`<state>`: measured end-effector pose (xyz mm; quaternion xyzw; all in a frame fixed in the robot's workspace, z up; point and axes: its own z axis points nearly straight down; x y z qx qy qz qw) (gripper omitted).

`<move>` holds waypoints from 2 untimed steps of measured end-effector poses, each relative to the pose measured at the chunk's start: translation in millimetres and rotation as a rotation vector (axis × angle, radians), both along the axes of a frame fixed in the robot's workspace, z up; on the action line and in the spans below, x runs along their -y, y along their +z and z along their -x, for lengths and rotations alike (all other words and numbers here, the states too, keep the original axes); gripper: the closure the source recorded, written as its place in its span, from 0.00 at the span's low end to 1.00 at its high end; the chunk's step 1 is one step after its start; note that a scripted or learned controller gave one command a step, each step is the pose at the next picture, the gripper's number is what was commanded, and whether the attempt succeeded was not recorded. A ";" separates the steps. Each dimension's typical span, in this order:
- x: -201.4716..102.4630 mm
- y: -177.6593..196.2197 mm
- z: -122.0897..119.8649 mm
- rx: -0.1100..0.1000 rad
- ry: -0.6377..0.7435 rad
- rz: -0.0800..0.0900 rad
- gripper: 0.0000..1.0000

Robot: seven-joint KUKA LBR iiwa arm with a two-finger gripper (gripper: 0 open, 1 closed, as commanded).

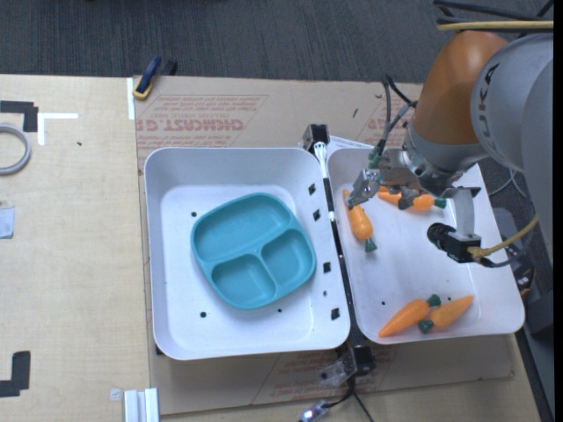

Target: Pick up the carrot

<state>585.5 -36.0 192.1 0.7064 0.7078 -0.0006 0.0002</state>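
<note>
Two carrots [427,313] are lying nearest the camera, touching each other at the front edge of the right bin [400,275]. Another carrot [360,224] is sitting by that bin's left wall, and one more [410,200] is lying near the back, partly under the arm. Gripper [366,185] is hovering just above the left-wall carrot; can't tell its finger state. Left bin [167,262] is holding a teal divided plate [253,250].

High slanted view over bins [158,236]
</note>
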 end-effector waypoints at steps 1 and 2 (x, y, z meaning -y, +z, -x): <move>18.0 0.0 14.4 -0.001 -0.004 0.000 0.00; -9.1 0.0 2.6 0.000 0.000 0.000 0.00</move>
